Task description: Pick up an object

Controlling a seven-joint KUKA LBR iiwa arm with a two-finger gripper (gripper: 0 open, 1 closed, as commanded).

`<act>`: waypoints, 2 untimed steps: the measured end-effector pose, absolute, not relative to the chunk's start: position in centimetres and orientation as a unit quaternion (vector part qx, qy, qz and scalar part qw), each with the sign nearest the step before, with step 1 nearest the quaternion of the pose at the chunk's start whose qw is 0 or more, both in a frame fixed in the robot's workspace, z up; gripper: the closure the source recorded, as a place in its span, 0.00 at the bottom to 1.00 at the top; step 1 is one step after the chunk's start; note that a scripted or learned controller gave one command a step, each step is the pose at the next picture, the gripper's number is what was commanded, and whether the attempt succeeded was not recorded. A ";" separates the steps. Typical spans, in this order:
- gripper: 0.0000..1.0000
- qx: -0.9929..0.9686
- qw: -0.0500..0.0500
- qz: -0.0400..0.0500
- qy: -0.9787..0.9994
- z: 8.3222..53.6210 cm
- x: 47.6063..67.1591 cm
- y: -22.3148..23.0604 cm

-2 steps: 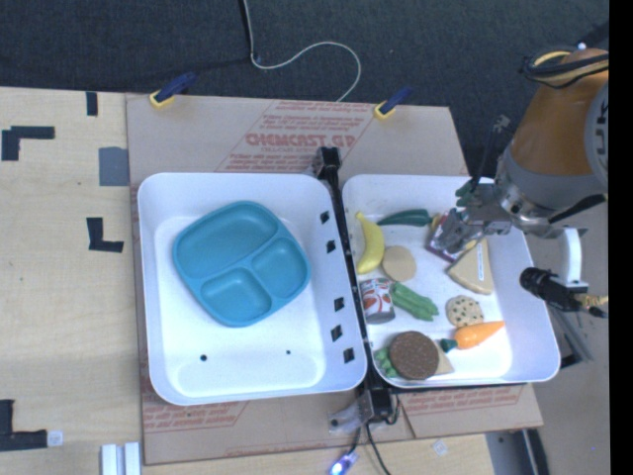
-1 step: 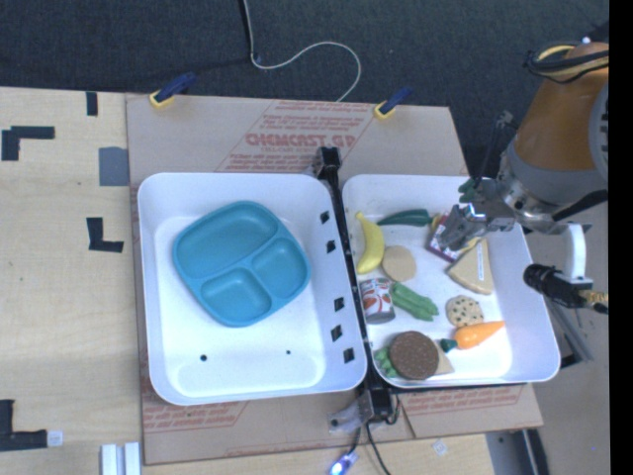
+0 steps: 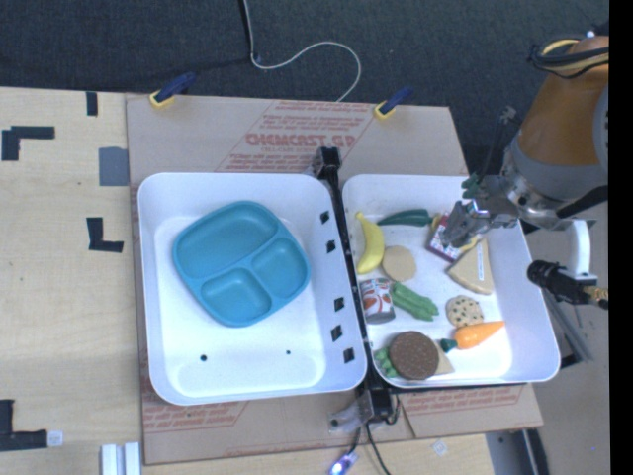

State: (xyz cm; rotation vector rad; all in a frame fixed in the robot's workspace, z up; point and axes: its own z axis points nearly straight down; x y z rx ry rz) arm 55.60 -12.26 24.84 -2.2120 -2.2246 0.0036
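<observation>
Gripper [image 3: 461,228], finger state indiscernible, low over the right bin [image 3: 529,349] beside a cheese wedge [image 3: 474,268]; banana [image 3: 370,244] at left.

We note a blue divided plate [image 3: 240,262] in the white left bin [image 3: 163,364]; in the white right bin [image 3: 529,364], a yellow banana [image 3: 369,243], orange carrot [image 3: 479,333], green pea pod [image 3: 413,301], and brown-speckled tan cookie [image 3: 463,311].

Left bin [image 3: 158,265] carries the divided plate [image 3: 240,262]. Right bin [image 3: 524,295] has the banana [image 3: 370,243] by its left wall, can [image 3: 377,300] below it, carrot [image 3: 479,333] right of the burger [image 3: 412,355].
</observation>
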 end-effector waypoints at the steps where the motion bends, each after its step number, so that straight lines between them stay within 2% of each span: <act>1: 1.00 -0.705 0.003 0.001 -0.709 25.8 55.6 -12.2; 2: 1.00 -0.704 0.003 0.002 -0.710 26.7 55.6 -12.2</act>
